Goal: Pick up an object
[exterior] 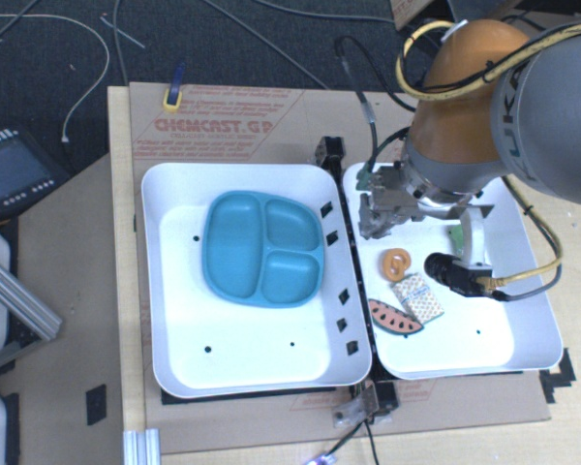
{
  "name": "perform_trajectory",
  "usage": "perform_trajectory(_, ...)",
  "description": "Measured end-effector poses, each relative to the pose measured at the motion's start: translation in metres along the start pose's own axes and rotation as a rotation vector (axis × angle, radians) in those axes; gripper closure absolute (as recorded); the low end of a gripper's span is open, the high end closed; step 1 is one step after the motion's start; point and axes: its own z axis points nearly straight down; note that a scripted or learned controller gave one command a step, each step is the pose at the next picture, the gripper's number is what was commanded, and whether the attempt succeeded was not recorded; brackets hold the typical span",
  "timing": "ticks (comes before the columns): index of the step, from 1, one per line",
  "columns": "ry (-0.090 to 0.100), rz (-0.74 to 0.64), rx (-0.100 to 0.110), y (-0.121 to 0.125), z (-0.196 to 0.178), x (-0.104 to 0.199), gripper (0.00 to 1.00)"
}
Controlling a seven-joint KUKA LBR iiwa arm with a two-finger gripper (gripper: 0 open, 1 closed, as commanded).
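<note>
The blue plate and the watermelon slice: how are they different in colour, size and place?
The blue plate is one plain blue colour; the watermelon slice is red with a dark rind edge. The plate is much bigger than the slice. The plate has three compartments; the slice is one flat piece. The plate lies alone in the left bin; the slice lies in the right bin beside other small things. Both lie flat.

Arm [552, 114]: a thick grey cylindrical link is seen, smooth and matte.
Band [465, 76]: a rounded orange section is set above the wrist, glossy on top.
Cables [436, 42]: yellow and black cables are looped around the orange section; a further yellow-and-black cable is run along the lower side.
Gripper [380, 213]: a grey metal assembly is fitted below the wrist; finer detail cannot be told.
</note>
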Motion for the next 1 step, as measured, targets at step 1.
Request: perform_trajectory(1, 0.0, -0.001, -0.002, -0.0019, -0.0034, 0.06, 1.0)
